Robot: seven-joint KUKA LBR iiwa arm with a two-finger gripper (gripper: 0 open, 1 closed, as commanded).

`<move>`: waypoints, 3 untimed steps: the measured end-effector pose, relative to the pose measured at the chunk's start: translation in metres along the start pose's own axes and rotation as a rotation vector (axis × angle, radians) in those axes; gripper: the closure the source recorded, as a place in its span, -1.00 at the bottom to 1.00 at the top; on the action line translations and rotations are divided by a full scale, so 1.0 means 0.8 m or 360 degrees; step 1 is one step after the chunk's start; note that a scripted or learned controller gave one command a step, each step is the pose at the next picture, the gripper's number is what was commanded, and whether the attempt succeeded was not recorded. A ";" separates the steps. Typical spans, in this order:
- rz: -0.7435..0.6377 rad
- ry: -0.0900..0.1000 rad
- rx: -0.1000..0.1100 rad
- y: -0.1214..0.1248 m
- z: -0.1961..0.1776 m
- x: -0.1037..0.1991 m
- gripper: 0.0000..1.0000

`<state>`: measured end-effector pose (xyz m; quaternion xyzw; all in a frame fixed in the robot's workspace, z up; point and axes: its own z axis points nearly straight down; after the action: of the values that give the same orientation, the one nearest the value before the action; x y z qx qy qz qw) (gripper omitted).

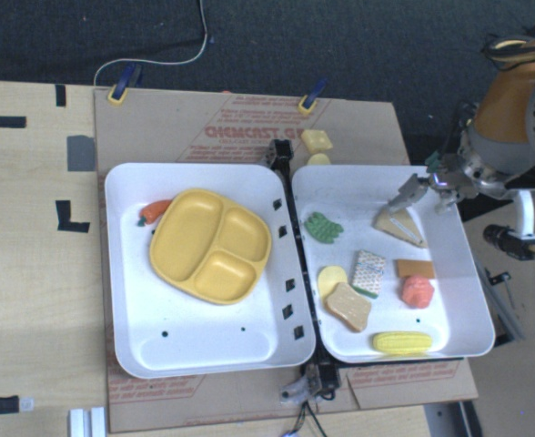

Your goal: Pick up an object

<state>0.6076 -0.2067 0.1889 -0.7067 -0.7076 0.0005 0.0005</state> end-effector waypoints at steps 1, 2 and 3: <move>-0.0006 -0.0003 -0.0003 -0.023 0.134 0.099 -1.00; 0.0002 -0.0003 -0.0008 -0.103 0.128 0.113 -1.00; -0.0006 -0.0002 -0.0010 -0.015 0.129 0.140 -1.00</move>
<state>0.5950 -0.0950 0.0854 -0.7054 -0.7088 -0.0013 -0.0021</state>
